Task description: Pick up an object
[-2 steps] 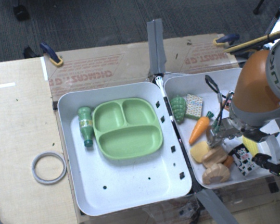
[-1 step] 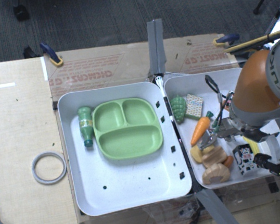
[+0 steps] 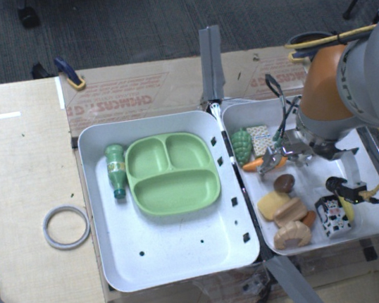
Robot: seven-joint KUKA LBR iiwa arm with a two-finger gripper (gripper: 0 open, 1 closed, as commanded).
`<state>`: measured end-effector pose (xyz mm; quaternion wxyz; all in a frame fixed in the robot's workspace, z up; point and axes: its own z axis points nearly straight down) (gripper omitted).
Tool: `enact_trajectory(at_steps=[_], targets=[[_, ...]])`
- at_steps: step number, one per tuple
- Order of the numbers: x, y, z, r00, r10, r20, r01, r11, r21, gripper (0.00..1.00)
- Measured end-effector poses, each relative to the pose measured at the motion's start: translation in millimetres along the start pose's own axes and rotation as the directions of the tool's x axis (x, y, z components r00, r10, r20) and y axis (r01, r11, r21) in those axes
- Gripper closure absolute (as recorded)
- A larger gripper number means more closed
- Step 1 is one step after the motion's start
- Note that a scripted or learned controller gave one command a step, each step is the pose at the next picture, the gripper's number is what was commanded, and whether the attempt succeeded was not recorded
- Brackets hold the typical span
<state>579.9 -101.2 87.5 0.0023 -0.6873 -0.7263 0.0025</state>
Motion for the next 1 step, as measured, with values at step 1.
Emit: enact_trajectory(at_steps=[1], targets=[[-1.4, -1.8, -4.0, 1.000, -0.003, 0.002, 0.003, 1.000, 0.010, 1.00]])
